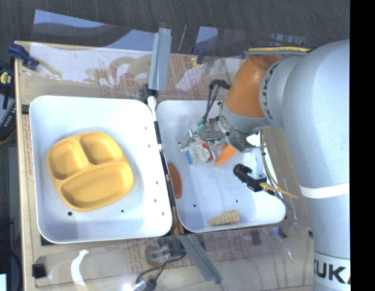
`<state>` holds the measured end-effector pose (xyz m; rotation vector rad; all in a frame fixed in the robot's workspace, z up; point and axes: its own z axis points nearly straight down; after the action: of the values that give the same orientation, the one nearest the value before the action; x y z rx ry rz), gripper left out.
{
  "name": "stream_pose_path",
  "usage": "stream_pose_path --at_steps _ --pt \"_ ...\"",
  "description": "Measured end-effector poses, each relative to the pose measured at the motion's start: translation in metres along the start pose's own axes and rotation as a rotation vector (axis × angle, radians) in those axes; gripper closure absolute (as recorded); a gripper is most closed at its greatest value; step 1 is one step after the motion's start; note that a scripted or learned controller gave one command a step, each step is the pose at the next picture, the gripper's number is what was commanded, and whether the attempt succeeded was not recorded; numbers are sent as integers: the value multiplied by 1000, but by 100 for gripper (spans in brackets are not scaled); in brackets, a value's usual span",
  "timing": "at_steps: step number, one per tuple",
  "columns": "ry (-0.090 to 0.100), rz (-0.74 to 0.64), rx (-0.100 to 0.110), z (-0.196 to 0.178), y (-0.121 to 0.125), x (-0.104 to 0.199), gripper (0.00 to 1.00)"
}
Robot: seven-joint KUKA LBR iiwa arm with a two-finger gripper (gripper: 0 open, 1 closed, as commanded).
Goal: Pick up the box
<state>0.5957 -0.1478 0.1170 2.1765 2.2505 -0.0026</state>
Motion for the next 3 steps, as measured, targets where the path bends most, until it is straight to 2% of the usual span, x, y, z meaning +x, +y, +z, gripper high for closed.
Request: stream_pose_path --at_steps 1,2,3 --pt "8 -134 0 20 3 -19 0" --pt "5 -139 -4 9 4 -20 100" --pt "4 -139 -4 9 4 -20 0"
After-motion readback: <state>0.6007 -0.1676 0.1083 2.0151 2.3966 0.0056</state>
